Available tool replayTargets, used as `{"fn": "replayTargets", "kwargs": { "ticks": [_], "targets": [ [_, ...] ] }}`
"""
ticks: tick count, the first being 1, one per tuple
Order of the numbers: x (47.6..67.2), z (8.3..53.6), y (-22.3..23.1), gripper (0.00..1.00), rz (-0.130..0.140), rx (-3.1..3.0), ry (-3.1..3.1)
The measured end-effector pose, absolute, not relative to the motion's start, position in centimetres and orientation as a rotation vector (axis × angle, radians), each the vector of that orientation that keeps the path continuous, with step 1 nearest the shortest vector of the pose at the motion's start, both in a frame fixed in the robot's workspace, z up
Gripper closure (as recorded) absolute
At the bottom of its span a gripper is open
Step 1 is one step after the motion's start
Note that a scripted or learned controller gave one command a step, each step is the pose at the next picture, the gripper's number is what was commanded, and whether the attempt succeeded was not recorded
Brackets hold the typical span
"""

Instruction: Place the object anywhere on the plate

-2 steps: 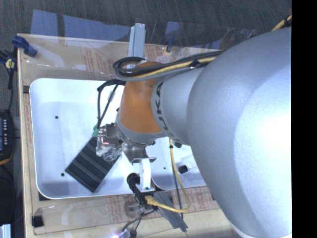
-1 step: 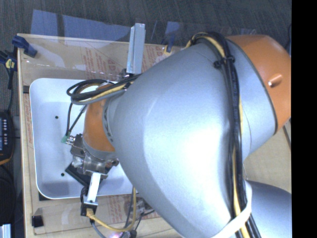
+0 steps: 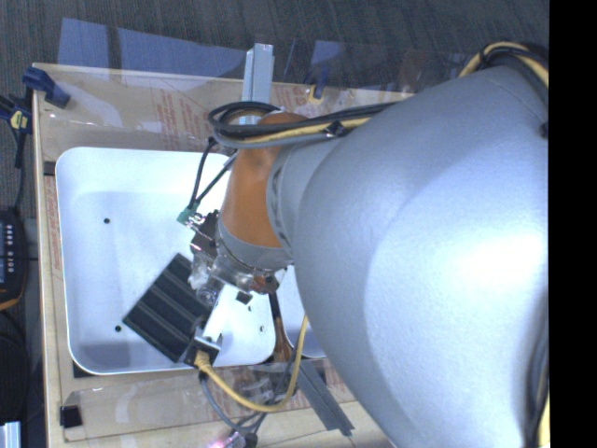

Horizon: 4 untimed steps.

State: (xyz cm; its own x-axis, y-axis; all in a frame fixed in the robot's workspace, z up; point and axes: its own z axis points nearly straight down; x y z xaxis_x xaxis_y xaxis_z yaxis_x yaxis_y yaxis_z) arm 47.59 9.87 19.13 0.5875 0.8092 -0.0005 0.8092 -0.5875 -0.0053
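White bin (image 3: pixel 112 213): grey arm (image 3: pixel 420 250) low over its 5 o'clock side, wrist (image 3: pixel 238 255) down inside. Opening of jaws: cannot tell. Where object, plate lie: cannot tell, arm covers. Likely grasp stage; next, lift clear, find plate.

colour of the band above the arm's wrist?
Orange. The band shows best in the camera view, over the white bin.
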Motion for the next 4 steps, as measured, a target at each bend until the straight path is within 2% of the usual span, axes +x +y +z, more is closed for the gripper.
{"fn": "replayTargets", "kwargs": {
  "ticks": [1, 2, 3, 4],
  "targets": [
    [48.5, 30.7, 5.6, 1.0, 0.003, -2.746, -1.518],
    [55.1, 37.5, 9.4, 1.0, 0.007, -2.834, -1.347],
    [48.8, 25.0, 20.2, 1.0, 0.013, -2.741, -1.528],
    [54.0, 25.9, 21.9, 1.0, 0.006, -2.508, -1.887]
  ]
}}
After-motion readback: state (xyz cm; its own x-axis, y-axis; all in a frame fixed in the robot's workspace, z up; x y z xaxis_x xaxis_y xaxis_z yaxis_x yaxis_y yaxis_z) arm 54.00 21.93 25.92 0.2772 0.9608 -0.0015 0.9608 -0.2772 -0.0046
